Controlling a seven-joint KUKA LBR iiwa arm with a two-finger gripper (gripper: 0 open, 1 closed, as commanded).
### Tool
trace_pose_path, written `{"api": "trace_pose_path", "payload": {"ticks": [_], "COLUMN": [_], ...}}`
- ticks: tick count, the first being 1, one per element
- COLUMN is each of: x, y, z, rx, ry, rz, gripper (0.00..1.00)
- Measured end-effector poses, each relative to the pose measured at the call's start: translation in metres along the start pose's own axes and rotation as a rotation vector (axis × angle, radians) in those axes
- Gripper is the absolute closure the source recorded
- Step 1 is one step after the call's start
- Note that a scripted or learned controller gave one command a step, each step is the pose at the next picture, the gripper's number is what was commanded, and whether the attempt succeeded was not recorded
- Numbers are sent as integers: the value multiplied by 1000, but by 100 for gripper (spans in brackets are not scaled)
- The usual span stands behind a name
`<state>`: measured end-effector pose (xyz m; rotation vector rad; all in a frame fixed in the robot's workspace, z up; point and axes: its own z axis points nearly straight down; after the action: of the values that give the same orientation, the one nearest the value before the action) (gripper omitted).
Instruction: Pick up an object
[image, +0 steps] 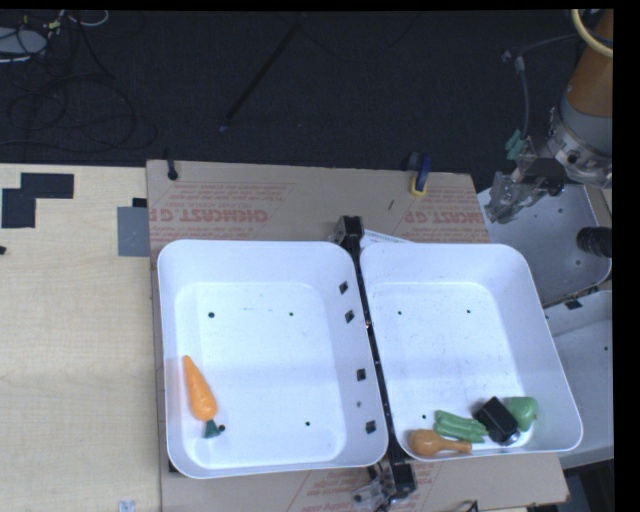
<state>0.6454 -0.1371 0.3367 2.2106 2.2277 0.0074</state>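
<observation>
**A:** Claw (503, 200) first, since that is the hard part. You see it at the upper right, off the bins and over the grey metal plate (560, 225), but it is small and blurred against that plate. I cannot tell you how it stands. The arm (590, 90) above it is cut off by the frame's top corner, so you get only the orange band and the grey wrist.

**B:** And the things to pick?

**A:** You have 2 shallow white bins of smooth moulded plastic with rounded corners, joined by a black clip strip (362, 330). In the left bin (250, 262) an orange carrot (199, 389) lies near the lower left corner, tapered and glossy, with a small dark green stub at its lower end. In the right bin (450, 265) 4 pieces crowd the lower right corner: a tan pear-shaped piece (436, 443), a green pod-like piece (459, 427), a black block (497, 419) and a rounded green piece (521, 409). The block lies partly over the rounded green one, so you cannot read that one's full shape.

**B:** What is under the bins?

**A:** Brown cardboard (300, 205) with red print, on a pale wood-grain desk (70, 340). The bins hide most of the print.
</observation>
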Motion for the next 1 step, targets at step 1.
{"api": "trace_pose_path", "payload": {"ticks": [1], "x": [-48], "y": [-12], "z": [77], "rx": [15], "ry": [-1], "rz": [11], "gripper": [100]}}
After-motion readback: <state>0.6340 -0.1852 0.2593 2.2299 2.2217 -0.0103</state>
